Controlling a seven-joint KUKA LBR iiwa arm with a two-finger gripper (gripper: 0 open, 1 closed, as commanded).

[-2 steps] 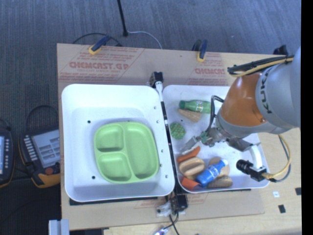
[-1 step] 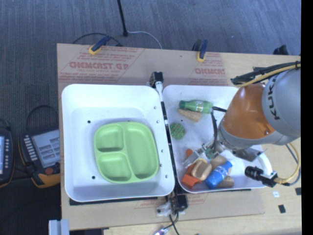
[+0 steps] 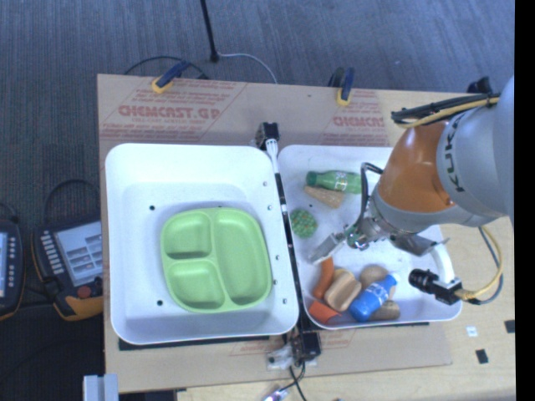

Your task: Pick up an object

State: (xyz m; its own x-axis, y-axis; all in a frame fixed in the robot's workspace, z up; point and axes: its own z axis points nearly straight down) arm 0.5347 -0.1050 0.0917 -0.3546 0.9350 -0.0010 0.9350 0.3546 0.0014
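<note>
The arm [image 3: 443,174] is reaching in from the right and hanging over the right bin [image 3: 288,161], with its gripper [image 3: 358,239] sitting low near the bin's middle; whether the pincer is open or closed I cannot tell, and nothing is visibly caught in it. The pickable things are lying around it in that bin: a green bottle [image 3: 334,180] near the far wall, a tan cone-like piece [image 3: 324,195] just beside it, a small green ball [image 3: 303,222] by the dividing wall, and a cluster at the near wall made of an orange carrot [image 3: 324,276], a brown bread-like piece [image 3: 342,291], a blue bottle [image 3: 372,299] and a pale rounded piece [image 3: 373,274]. The left bin [image 3: 125,224] is holding a green divided plate [image 3: 216,258]. These are looking like light toy foods, probably stiff plastic with smooth, somewhat slippery skins, so they are likely to skid or roll rather than crush. The carrot and the bread piece are sitting closest to the gripper; taking either across its narrow width, near the middle, seems the surest hold. The cluster is packed with pieces touching, so fingers coming down there are risking nudging neighbours aside.
</note>
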